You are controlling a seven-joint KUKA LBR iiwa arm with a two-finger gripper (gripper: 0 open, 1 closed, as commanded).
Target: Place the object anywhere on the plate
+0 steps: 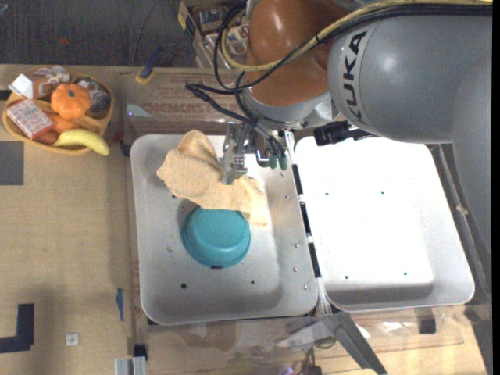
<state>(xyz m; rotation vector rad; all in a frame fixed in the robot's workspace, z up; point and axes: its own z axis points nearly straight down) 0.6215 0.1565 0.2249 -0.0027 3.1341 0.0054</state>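
One cloth (pixel 205 180) partly covering plate (pixel 217 237)

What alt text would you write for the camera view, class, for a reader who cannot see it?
A grey robot arm reaches its gripper down onto a yellow cloth in the left white bin. A teal bowl, upside down, sits beside the cloth, touching it.

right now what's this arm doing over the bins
A grey KUKA arm reaches in from the right and has its gripper down over a crumpled yellow cloth in the left bin. The gripper sits at the cloth's upper edge. A teal bowl-like dish, upside down, lies just below, with the cloth draped against its top edge. The right bin sits alongside.
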